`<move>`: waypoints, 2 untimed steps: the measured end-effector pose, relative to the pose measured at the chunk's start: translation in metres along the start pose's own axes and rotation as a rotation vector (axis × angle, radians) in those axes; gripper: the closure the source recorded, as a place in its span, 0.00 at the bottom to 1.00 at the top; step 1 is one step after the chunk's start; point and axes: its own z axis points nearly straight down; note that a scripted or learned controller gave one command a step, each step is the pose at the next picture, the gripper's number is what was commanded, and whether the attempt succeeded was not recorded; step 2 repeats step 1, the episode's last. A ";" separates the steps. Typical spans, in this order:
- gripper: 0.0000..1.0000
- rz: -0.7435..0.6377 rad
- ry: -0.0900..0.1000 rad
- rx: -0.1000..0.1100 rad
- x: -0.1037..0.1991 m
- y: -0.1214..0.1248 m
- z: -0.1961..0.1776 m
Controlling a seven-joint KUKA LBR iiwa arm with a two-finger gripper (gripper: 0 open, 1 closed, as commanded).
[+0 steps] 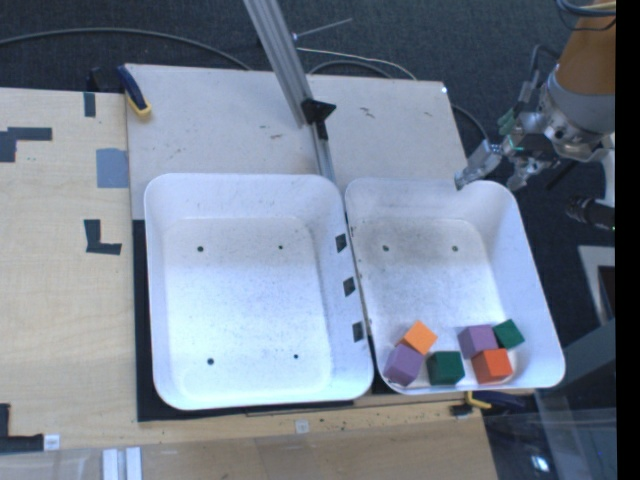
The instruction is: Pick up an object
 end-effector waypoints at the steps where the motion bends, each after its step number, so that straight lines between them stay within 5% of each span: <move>1: 0.00 0.001 0.002 0.008 0.036 -0.009 0.142; 2: 0.00 0.001 0.002 0.008 0.036 -0.009 0.142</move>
